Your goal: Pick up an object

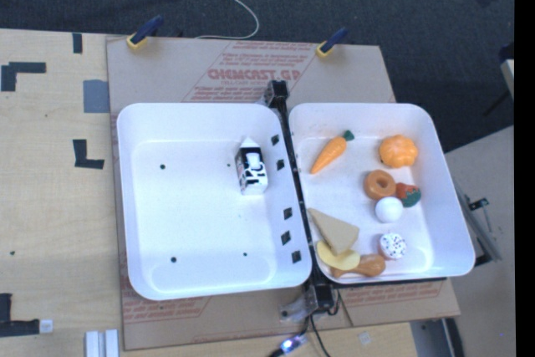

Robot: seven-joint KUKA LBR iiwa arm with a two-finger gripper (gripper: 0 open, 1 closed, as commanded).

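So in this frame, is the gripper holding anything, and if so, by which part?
Nothing is being held: the milk carton lies loose in the left bin, and the carrot and other toy food sit untouched in the right bin.

Bench (50, 205): light wood top, dark tape marks scattered at left of frame. Brown cardboard sheet (251, 75) with red print lies flat on it, centre frame, held at its top edge by two blue-and-yellow clamps, one upper left (144, 31), one upper right (332, 39). Two shallow white bins sit side by side on the cardboard, touching along the middle: left bin (134, 180), right bin (443, 205). Right bin's lower right corner overhangs the cardboard edge. Thin cable (238, 0) runs down from top of frame.
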